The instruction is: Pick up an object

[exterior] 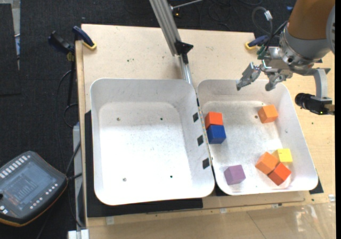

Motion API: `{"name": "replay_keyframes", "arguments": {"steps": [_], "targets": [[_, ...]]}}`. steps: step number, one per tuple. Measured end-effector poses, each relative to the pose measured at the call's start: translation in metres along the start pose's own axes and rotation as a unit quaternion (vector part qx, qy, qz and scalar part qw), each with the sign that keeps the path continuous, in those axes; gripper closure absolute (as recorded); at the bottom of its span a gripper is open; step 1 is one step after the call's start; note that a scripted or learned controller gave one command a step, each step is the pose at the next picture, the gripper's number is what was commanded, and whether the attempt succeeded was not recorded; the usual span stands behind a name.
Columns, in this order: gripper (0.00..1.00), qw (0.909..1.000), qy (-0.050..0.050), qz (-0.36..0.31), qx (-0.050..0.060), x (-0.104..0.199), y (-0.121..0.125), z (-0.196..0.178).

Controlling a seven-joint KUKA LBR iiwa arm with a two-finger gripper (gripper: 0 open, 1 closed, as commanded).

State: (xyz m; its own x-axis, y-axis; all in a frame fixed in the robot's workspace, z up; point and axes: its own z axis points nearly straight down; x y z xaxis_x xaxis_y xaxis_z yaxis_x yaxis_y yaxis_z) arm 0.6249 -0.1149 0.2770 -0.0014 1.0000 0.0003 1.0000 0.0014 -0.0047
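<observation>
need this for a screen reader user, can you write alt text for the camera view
A robot gripper hangs open over the far edge of the right bin, holding nothing. That bin holds seven small blocks: orange, red, blue, purple and yellow. The left bin sits beside it.

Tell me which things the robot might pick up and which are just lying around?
For the job:
gripper, open, above the right bin
orange cubes
red cubes
blue cube
purple cube
yellow cube

Just lying about:
left bin
handheld controller
clamps
</observation>
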Motion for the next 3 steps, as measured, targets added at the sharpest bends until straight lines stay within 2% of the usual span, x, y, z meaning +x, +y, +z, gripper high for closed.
{"name": "replay_keyframes", "arguments": {"steps": [1,3], "targets": [[0.00,1.0000,0.000,0.000,-0.002,0.000,0.001,-0.003],[0.00,1.0000,0.000,0.001,0.001,0.010,0.013,0.109]]}}
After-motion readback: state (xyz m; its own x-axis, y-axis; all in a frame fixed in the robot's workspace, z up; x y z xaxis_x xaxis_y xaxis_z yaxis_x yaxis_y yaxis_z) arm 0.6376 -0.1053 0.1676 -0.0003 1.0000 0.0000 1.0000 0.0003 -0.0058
